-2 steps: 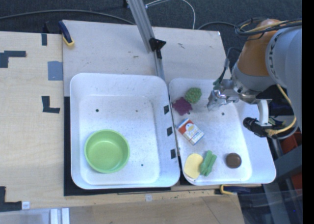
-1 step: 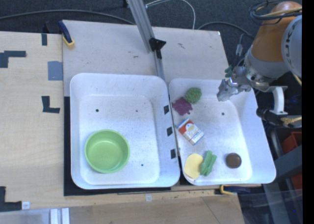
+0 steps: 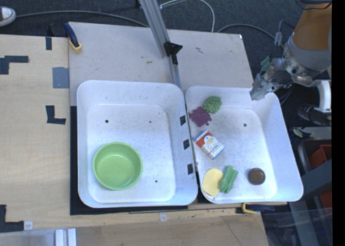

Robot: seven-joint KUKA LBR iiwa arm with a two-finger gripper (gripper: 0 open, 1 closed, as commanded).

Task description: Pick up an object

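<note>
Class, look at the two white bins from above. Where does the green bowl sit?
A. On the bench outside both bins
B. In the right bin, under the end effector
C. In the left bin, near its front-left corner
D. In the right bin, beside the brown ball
C. The green bowl sits alone in the left bin, toward its front-left corner; the small items lie in the right bin.
</note>
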